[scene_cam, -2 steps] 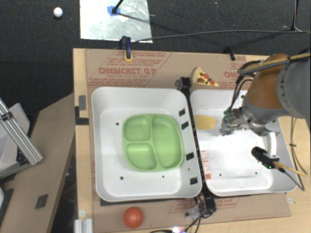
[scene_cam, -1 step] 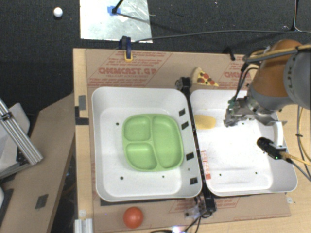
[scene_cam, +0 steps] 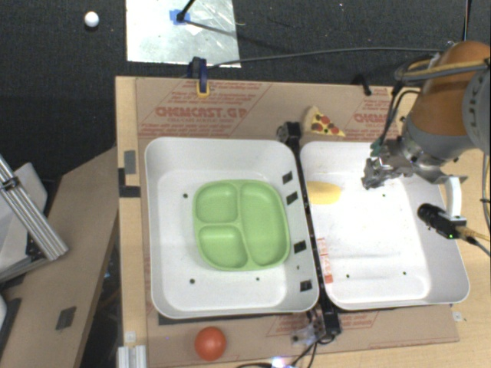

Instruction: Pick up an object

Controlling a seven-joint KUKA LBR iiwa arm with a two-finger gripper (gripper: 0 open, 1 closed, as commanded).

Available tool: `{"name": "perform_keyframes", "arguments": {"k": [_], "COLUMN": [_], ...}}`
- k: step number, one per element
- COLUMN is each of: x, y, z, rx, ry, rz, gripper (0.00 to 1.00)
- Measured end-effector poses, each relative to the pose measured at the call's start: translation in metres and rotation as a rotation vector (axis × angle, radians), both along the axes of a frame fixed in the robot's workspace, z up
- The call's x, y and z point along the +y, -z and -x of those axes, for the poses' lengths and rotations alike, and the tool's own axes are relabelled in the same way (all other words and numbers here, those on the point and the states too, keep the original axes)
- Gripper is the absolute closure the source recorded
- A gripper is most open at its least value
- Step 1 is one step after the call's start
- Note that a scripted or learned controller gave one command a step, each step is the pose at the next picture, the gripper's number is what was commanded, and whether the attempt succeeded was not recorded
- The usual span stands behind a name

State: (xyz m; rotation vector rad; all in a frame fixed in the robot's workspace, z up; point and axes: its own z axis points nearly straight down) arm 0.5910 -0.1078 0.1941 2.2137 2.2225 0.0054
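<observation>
A small yellow object (scene_cam: 324,193) lies in the right bin (scene_cam: 399,282) near its left wall. My gripper (scene_cam: 374,175) hangs over the back of the right bin, a little to the right of the yellow object and apart from it. Nothing shows between its tips. A green three-compartment plate (scene_cam: 240,224) rests in the middle of the left bin (scene_cam: 173,282).
A toy pizza slice (scene_cam: 324,123) lies on the board behind the bins. A red-orange ball (scene_cam: 210,343) sits on the board in front of the left bin. A foil sheet (scene_cam: 181,21) lies at the back, and a metal frame (scene_cam: 27,213) stands at far left.
</observation>
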Motion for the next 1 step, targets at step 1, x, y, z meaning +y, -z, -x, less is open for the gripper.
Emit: {"name": "perform_keyframes", "arguments": {"k": [1], "x": [-0.0002], "y": [-0.0542], "z": [-0.0016], "rx": [-0.002], "ry": [-0.001], "rz": [0.000], "gripper": [1.00]}}
